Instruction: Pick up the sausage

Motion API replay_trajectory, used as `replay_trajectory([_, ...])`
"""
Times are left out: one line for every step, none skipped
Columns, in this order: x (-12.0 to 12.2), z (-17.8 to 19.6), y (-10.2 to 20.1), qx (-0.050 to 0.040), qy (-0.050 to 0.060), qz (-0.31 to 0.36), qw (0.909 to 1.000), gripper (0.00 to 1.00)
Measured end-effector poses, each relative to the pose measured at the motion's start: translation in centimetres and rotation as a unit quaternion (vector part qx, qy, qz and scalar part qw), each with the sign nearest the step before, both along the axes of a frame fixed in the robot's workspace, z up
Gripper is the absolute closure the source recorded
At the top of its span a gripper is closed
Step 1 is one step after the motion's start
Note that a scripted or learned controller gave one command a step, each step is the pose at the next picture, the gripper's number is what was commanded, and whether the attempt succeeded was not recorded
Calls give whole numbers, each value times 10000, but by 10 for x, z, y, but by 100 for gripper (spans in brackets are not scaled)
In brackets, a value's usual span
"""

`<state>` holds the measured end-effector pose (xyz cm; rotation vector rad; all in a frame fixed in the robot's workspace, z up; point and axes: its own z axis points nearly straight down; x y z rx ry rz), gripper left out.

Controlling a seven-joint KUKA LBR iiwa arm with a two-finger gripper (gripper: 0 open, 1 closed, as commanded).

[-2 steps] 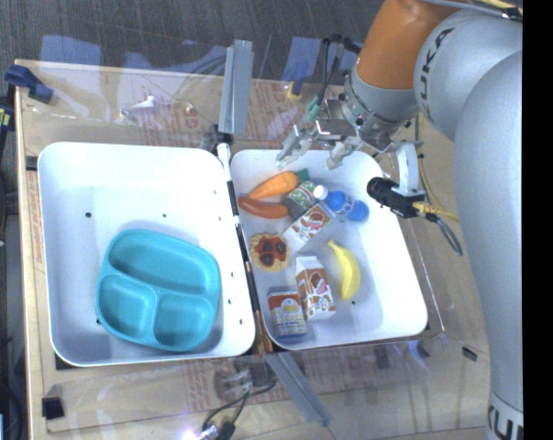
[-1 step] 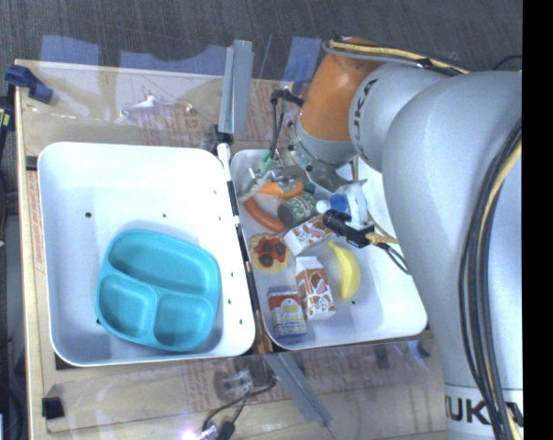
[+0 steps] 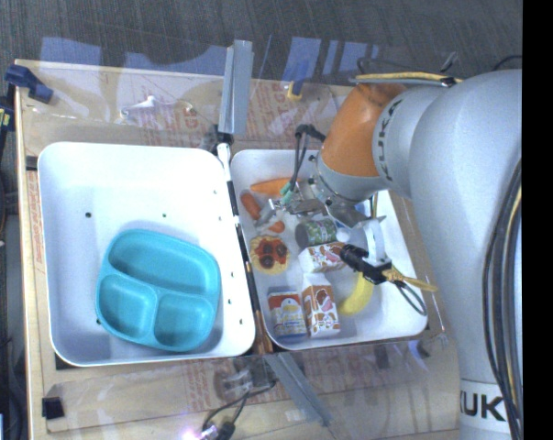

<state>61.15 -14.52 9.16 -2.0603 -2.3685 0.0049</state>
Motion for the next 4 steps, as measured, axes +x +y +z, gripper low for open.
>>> replay_trajectory([0, 10, -1, -10, 7, 19, 10000, 100])
replay_trajectory([0, 10, -1, -10, 6, 19, 10000, 0])
replay_trajectory([42, -1, 30, -22, 42, -99, 9999, 0])
replay_trajectory([44, 9, 33, -5, 32, -74, 10000, 100])
